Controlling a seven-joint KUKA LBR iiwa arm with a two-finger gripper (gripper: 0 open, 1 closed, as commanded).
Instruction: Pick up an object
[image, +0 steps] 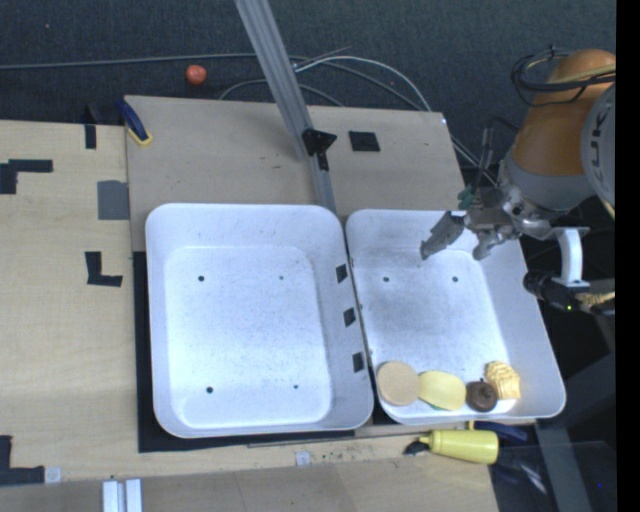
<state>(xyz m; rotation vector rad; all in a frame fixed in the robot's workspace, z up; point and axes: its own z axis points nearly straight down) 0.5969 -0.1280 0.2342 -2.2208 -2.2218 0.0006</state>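
My gripper (460, 243) hangs over the far right part of the right bin (420, 300), its two grey fingers spread apart with nothing between them. The objects lie bunched along that bin's near edge, well away from the gripper: a tan round disc (398, 382), a pale yellow oval piece (441, 390), a small dark brown round object (482, 397) and a ridged golden-yellow piece (502, 379). The yellow oval overlaps the disc's right side and touches the brown object.
The left bin (245, 320) sits beside the right one. A yellow marker-like object (462, 445) lies on the bench just in front of the right bin. A grey pole (290, 100) slants across behind the bins. A small orange ball (196, 73) rests at the far back.
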